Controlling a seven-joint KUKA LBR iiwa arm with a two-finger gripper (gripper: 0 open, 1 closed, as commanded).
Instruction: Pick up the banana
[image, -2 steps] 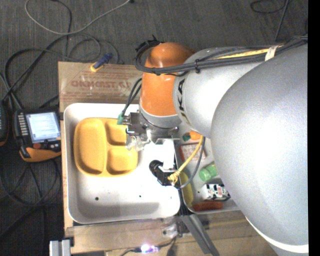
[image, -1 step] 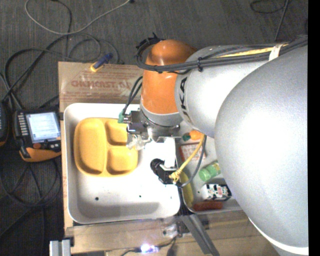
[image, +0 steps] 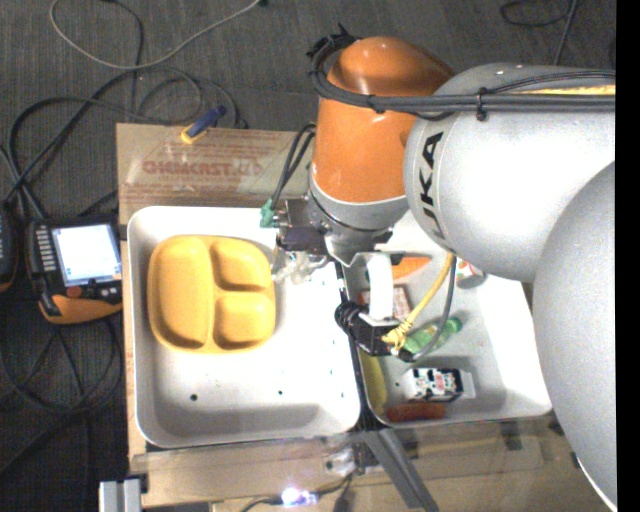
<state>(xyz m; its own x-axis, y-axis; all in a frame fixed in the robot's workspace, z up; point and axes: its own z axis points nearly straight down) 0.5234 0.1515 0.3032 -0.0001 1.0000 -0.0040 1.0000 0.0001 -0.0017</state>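
The banana (image: 373, 382) is a dull yellow strip lying along the left wall of the right bin (image: 500, 405), partly hidden under the robot's black fitting. My gripper (image: 290, 262) hangs over the left bin (image: 250, 400), at the right edge of a yellow divided plate (image: 212, 292). It is up and to the left of the banana, across the wall between the bins. Nothing is seen in the gripper.
The right bin also holds a green marker (image: 440, 334), a small black and white box (image: 437, 381), a reddish-brown item (image: 415, 411), a small card (image: 401, 300) and an orange piece (image: 410, 266). The arm covers much of that bin. A cardboard sheet (image: 200, 170) lies behind the left bin.
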